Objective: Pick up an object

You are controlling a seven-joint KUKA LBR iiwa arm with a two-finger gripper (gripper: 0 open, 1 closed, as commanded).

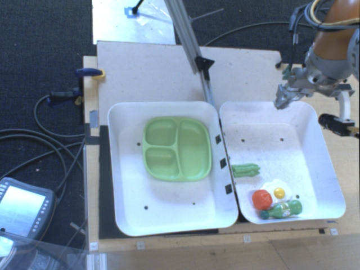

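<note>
The right bin holds a green pea pod at its left wall, a red tomato, a fried egg and a green bottle lying near its front edge. My gripper hangs over the bin's far rim, well apart from all of them, and nothing shows between its tips. The arm comes in from the upper right.
The left bin bears a light green divided plate. A slanted metal pole crosses the bench behind the bins. Cables and a teach pendant lie on the floor at the left.
</note>
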